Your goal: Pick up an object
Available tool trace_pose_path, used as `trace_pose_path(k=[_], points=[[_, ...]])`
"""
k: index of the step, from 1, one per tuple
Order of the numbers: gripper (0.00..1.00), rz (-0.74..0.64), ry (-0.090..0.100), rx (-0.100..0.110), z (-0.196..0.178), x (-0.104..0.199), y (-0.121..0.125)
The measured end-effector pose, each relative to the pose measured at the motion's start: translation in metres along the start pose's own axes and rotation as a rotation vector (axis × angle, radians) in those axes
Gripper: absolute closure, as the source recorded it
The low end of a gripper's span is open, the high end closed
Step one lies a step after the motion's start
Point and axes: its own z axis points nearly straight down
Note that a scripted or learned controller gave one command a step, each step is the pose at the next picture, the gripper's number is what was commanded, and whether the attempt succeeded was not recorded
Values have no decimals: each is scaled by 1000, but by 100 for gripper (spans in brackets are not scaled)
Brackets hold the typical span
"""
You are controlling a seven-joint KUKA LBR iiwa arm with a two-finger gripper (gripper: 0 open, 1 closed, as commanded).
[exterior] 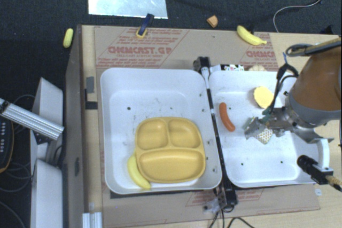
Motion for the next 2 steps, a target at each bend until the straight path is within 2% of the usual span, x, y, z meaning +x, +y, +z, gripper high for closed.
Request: trace_pose_path(k=[1,2], points=[[0,2,-1,-1,11,-55,77],[0,-2,1,-1,85,-50,148]])
